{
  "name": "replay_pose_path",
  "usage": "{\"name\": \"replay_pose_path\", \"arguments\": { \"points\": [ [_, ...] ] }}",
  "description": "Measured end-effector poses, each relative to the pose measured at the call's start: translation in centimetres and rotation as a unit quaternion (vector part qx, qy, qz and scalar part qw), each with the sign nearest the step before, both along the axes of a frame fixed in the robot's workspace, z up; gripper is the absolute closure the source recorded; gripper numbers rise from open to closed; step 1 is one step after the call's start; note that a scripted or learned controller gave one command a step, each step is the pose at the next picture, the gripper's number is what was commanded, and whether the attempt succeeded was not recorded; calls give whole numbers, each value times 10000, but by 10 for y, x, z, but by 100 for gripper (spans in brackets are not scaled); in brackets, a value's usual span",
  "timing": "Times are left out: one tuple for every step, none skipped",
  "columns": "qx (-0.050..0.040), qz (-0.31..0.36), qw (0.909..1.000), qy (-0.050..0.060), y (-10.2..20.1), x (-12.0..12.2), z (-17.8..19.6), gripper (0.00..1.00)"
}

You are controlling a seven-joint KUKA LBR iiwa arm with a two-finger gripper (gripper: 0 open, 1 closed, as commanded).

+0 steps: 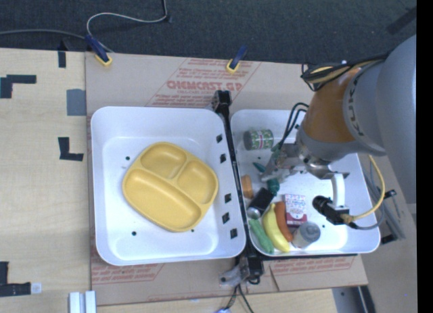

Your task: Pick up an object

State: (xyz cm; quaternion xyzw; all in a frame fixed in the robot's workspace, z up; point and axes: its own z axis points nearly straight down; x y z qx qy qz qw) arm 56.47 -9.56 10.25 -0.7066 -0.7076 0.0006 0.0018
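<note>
Over the right bin (352,234), toward the bench's near right corner: hand (276,173) low, grip state impossible to tell, banana (275,229) just nearward, long axis running near-to-far.

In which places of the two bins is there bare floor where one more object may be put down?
In the left bin, bare white floor borders the yellow divided plate on every side, widest along the far wall and the near-right corner. The right bin is crowded: can, banana, small carton and the gripper fill its left half. Some bare floor remains near its right wall.
</note>
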Motion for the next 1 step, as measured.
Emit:
{"name": "replay_pose_path", "arguments": {
  "points": [
    [-7, 3, 10000, -25, 40, -43, 118, 100]
  ]
}}
